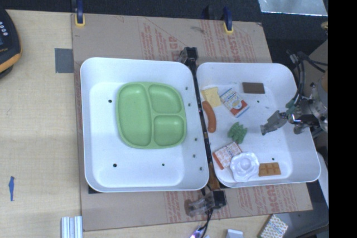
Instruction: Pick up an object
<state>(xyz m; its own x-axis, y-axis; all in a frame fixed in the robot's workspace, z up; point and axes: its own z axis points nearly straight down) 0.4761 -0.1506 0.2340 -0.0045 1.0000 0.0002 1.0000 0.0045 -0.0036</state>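
1. My jaws hang over the right part of the right bin, dark and pointing left; whether they are parted or closed I cannot tell, and I see nothing between them.
2. Nearest to them, to the left, is a green broccoli piece, a small lump with no clear long axis.
3. Farther left lies a sausage, its long axis running from upper left to lower right beside the bin's left wall.
4. Above it sits a yellow wedge, touching a small printed packet whose writing is too small to read.
5. A dark brown bar lies level near the bin's far wall.
6. Along the near wall are a red and white packet, tilted, its print unreadable; a white round lid-like item touching it; and a brown waffle-like bar lying level.
7. The left bin holds a green divided plate.
8. Both bins rest on cardboard with red lettering too faint to read, laid on the surface.
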